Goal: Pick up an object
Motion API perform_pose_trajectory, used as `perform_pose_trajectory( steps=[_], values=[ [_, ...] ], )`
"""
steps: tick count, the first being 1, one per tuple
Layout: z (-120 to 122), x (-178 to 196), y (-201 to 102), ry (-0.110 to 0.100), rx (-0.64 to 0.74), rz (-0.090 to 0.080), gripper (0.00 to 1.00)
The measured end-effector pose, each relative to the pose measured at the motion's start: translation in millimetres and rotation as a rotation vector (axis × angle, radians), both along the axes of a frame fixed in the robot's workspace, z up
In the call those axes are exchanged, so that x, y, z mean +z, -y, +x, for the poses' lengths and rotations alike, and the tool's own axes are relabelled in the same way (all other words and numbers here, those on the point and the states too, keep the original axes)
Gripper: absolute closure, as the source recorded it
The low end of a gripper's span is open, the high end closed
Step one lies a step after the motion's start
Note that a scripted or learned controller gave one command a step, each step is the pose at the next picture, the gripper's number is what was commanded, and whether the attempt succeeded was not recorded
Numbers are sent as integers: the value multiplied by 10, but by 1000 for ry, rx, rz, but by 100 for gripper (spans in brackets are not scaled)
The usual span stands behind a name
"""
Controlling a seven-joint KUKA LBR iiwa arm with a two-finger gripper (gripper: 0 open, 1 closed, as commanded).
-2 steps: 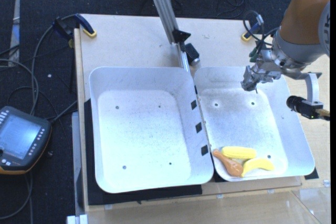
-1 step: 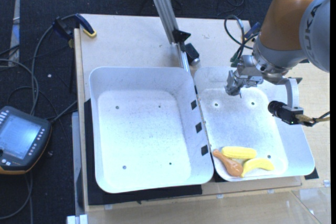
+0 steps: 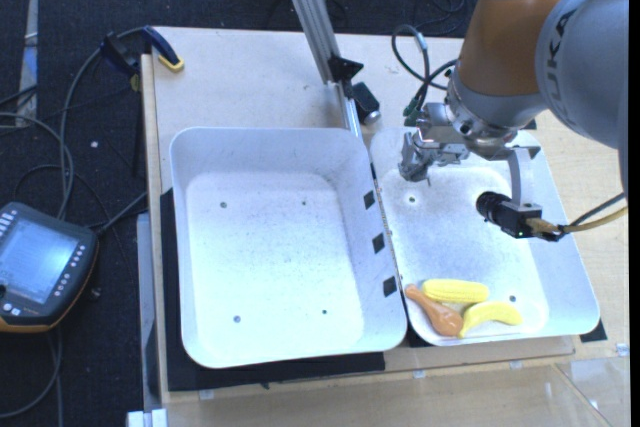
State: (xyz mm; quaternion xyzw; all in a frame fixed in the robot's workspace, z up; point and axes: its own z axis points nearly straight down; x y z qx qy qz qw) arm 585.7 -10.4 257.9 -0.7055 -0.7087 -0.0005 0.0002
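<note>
Three small objects lie at the near edge of the right bin: a yellow corn-like piece, a yellow banana and an orange piece touching them on the left. My gripper hangs over the far left part of the right bin, well above and behind these objects, pointing down. Nothing shows between its fingers. Whether they are open or shut is unclear from this angle.
The left bin sits beside the right one, sharing a raised wall with black clips. A slanted metal rail rises behind the bins. A black cable clamp hangs off the arm over the right bin. A pendant lies on the floor at left.
</note>
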Motion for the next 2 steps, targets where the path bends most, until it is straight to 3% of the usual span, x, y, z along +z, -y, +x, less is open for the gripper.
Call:
perform_pose_trajectory(
  steps=[2],
  values=[
    [-125, -114, -1096, -2, 0, 0, 100]
  ],
)
